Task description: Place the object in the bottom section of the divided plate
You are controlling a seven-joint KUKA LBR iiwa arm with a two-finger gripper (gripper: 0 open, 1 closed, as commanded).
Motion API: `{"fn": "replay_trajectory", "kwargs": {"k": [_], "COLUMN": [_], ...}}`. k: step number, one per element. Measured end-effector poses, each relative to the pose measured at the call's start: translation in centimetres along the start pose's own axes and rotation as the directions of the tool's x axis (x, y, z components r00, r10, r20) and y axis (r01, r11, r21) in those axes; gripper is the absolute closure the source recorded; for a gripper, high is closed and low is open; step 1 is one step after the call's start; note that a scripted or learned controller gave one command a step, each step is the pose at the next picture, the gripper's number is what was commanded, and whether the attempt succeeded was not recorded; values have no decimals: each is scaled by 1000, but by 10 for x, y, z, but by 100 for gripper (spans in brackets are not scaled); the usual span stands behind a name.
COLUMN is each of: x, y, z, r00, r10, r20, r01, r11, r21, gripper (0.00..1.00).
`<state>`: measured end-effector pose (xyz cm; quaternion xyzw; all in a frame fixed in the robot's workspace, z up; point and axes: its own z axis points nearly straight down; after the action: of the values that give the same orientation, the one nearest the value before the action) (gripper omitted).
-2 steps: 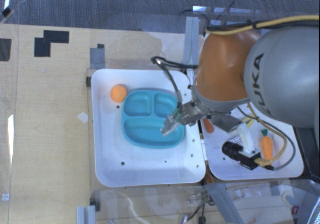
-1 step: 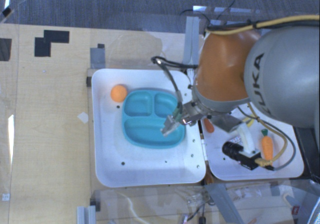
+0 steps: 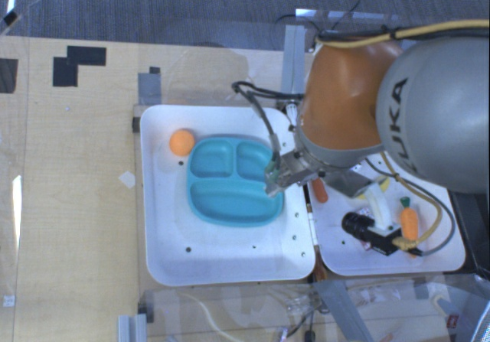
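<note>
We see the orange ball [image 3: 181, 142] well apart from the gripper [image 3: 279, 177]. It lies to the left of the gripper and a little higher in the frame, with the upper sections of the divided plate [image 3: 230, 204] between them. The ball rests on the floor of the left bin [image 3: 176, 252], just beside the plate's upper left corner and outside its rim.

The gripper hangs over the plate's right edge, near the middle of the frame, under the arm's orange band. We cannot tell how far open it is, nor whether it has hold of anything.

The ball is small, round and plain orange, brighter on top. The plate is light blue with rounded corners. It has two small sections along its upper side and one wide section along its lower side, and all three look bare.

In the right bin [image 3: 337, 250] we see a toy carrot [image 3: 409, 223] with a green top and a small red-orange piece [image 3: 319, 193] near the bin's left wall.
</note>
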<state>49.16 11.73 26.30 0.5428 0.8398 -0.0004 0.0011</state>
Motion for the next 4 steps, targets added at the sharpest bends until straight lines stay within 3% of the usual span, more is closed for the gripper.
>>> {"fn": "replay_trajectory", "kwargs": {"k": [1, 2, 3, 4], "x": [0, 0, -38, -55], "y": [0, 0, -20, -12], "z": [0, 0, 58, -50], "r00": [1000, 1000, 892, 998], "r10": [0, 0, -453, -64], "r20": [0, 0, -2, 0], "r01": [0, 0, 453, 64], "r11": [1000, 1000, 892, 998], "r21": [0, 0, -1, -2], "gripper": [0, 0, 0, 0]}}
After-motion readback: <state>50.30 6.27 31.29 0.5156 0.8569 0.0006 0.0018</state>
